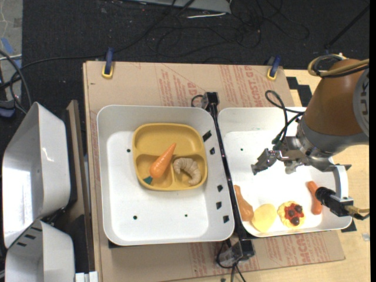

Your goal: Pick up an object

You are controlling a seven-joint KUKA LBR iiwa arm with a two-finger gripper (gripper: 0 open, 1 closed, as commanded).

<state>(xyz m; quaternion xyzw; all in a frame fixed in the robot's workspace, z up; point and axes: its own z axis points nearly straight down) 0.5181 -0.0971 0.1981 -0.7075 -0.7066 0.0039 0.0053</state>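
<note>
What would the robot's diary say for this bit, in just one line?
gripper: over right bin, holding nothing | carrot, shrimp: yellow plate, left bin

This is a robotics lab or test cell, not a home: two shallow white plastic bins (117, 216) sit side by side on a bare brown cardboard sheet (176, 81) printed with red lettering, pinned to the bench by yellow spring clamps (107, 69). Loose black cables (147, 34) trail over dark speckled carpet (53, 22), and a grey-and-orange industrial robot arm (338, 110) reaches in over the right bin
</note>
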